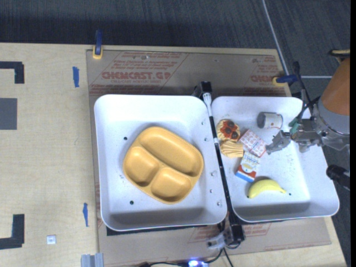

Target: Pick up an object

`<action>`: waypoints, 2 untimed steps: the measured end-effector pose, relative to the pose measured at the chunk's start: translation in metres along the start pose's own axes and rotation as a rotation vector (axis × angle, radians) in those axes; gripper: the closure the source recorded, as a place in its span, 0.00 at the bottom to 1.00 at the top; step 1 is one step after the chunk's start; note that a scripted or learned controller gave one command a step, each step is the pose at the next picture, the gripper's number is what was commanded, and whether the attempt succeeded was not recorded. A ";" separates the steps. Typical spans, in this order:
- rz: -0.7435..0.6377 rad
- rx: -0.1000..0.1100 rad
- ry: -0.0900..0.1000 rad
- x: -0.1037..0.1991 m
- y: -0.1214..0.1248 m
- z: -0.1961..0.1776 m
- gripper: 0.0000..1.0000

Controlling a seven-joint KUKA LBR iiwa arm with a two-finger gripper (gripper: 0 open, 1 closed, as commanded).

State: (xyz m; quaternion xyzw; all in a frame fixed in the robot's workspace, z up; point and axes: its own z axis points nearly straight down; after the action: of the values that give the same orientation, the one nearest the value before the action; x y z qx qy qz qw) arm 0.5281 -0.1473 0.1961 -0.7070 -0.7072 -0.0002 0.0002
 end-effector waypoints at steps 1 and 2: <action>0.001 0.000 0.000 -0.010 -0.044 0.102 0.00; -0.001 -0.004 0.000 0.052 -0.047 0.110 0.00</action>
State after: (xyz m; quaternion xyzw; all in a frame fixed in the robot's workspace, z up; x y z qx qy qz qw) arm 0.4809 -0.0952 0.0862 -0.7066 -0.7076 -0.0018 -0.0012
